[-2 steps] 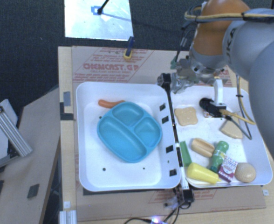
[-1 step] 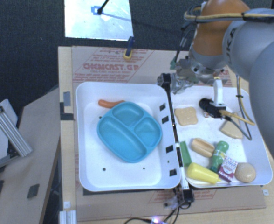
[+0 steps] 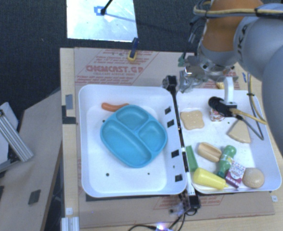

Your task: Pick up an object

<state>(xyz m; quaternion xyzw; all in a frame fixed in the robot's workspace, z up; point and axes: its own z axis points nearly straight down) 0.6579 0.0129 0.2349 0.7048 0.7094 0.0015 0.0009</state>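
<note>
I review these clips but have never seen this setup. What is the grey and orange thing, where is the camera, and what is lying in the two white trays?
It is a robot arm reaching in from the right; its gripper hangs over the far edge of the right bin. One fixed camera looks down at a slant. The left bin holds a blue divided plate and an orange sausage. The right bin holds toy food: toast, a wedge, a bun, a green bottle, yellow corn. I see nothing between the fingers.

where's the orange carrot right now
In the camera view, the carrot lies in the left bin, near its far edge, just behind the blue divided plate.
</note>
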